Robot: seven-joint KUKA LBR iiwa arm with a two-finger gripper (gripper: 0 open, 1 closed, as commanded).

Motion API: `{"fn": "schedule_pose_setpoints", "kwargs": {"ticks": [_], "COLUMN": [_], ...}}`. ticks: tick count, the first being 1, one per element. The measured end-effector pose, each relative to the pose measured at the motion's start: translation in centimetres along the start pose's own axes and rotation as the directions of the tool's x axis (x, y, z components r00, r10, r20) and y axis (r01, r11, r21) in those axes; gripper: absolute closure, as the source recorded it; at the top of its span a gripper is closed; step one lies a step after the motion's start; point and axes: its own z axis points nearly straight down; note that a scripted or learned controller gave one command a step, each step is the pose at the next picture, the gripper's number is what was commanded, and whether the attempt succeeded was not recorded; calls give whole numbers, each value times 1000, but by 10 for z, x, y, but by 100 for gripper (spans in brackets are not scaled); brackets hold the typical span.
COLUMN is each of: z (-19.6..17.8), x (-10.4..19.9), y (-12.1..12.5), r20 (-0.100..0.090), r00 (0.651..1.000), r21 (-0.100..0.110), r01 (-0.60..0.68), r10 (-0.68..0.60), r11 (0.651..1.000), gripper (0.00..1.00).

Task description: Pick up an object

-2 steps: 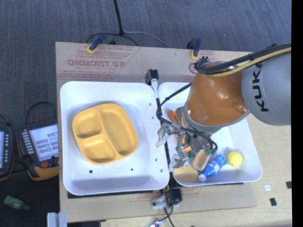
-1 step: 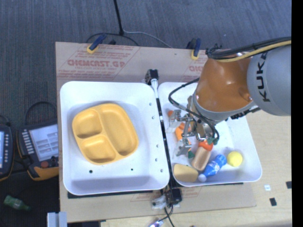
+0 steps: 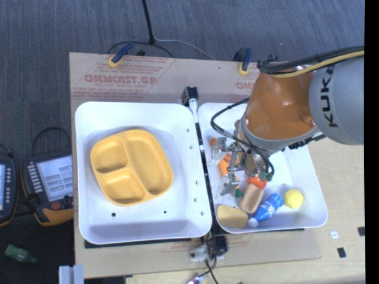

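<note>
My gripper (image 3: pixel 235 169) hangs low over the middle of the right bin (image 3: pixel 312 176), under the orange wrist band. Right at its metal fingers lie an orange piece (image 3: pixel 224 164) and a small green piece (image 3: pixel 238 191). Whether anything sits between the fingers is not visible. Toward the bin's front lie a tan and orange bottle-shaped toy (image 3: pixel 252 195), a blue bottle (image 3: pixel 266 209), a yellow ball (image 3: pixel 293 199) and a tan rounded piece (image 3: pixel 231 216).
The left bin (image 3: pixel 89 123) holds a yellow divided plate (image 3: pixel 130 165). The arm's body covers the back of the right bin. Clamps and cables lie along the bench's far edge; a handheld controller (image 3: pixel 50 185) sits off to the left.
</note>
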Motion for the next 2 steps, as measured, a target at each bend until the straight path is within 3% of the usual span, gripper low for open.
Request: {"fn": "schedule_pose_setpoints", "kwargs": {"ticks": [2], "z": [0], "x": [0], "y": [0], "r20": [0], "r00": [1000], "r21": [0], "r01": [0], "r10": [0], "r11": [1000], "gripper": [0]}}
